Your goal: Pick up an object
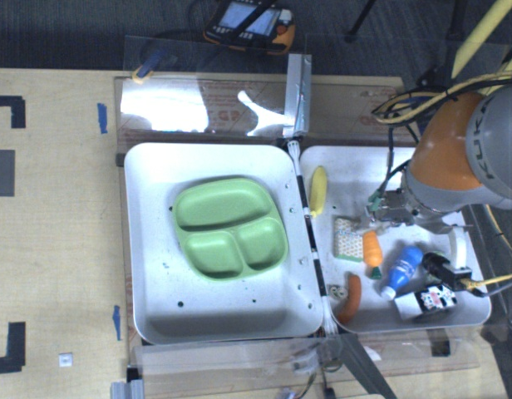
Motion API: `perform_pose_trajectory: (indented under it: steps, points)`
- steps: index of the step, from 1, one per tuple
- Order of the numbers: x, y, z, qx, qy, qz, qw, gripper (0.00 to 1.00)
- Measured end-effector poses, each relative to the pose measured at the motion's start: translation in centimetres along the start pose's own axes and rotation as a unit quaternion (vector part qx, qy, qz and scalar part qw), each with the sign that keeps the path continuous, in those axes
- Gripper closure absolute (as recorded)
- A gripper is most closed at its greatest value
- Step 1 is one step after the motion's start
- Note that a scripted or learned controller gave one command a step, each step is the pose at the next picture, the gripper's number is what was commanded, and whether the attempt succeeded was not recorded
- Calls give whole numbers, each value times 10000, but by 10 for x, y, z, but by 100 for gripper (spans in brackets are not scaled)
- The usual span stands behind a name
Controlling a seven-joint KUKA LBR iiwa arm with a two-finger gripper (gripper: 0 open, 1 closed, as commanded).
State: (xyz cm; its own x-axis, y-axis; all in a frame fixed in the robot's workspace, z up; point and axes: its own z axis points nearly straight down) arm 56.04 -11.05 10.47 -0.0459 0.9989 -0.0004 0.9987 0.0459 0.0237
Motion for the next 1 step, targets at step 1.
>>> perform_pose_trajectory:
  steps: [1]
  points:
    - [51, 30, -79, 113, 5, -247, 9996, 100]
